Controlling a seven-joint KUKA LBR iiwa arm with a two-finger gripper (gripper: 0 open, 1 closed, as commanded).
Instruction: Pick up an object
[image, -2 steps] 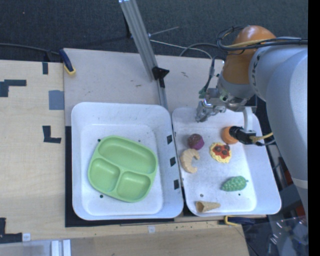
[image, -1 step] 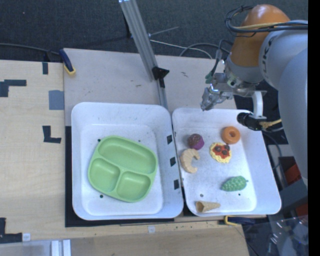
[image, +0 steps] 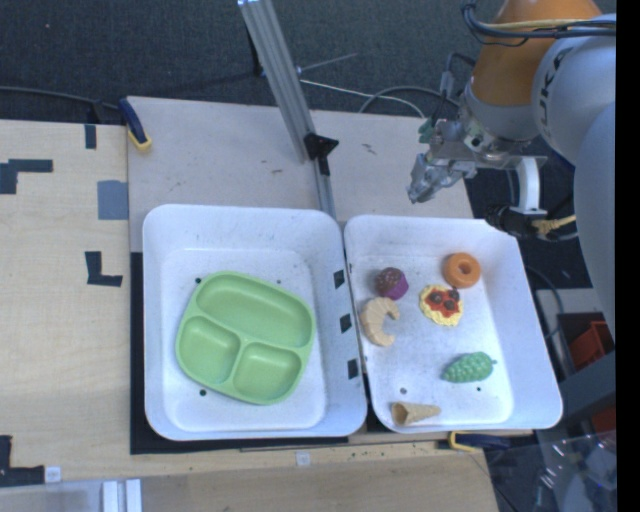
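Taking the right-hand bin (image: 520, 300) as my landmark and working from its near edge back: at the near rim lies a tan cone-shaped piece (image: 414, 411), on its side. Just beyond it, toward the bin's right, sits a green knobbly piece (image: 469, 367). Mid-bin I see a pale croissant (image: 378, 320), with a purple ball-like piece (image: 391, 282) just behind it, almost touching. To their right is a yellow and red flat piece (image: 441, 305), and behind that an orange doughnut (image: 461, 270), nearest the bin's far rim. Left of the bin, the other bin holds a green divided plate (image: 246, 337).

Beyond the far rim, the gripper (image: 428, 186) hangs over bare bench, carrying nothing; whether its tips are spread or pressed together I cannot tell from this slant.

I judge these to be light, rigid toy foods, somewhat slick. I'd go for the doughnut: closest, standing apart, and pinchable across its outer edge.
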